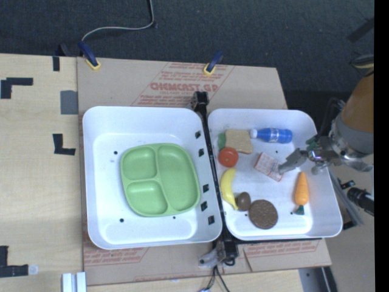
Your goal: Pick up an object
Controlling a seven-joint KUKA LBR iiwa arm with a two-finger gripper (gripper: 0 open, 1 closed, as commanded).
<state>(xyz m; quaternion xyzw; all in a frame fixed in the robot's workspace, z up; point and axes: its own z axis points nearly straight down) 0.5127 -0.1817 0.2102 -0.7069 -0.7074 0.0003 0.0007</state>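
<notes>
The right bin holds a blue-and-white bottle, a tan bread slice, a red tomato, a yellow banana, a small brown kiwi, a brown round cookie, an orange carrot and a pink-white packet. My gripper hangs over the right side of this bin, just right of the packet and above the carrot. Its dark fingers point left and look spread, with nothing between them.
The left bin holds a green divided plate. A black divider with clips runs between the bins. Cardboard lies under both bins, and yellow-blue clamps sit at its far edge. A black cable runs across the dark floor behind.
</notes>
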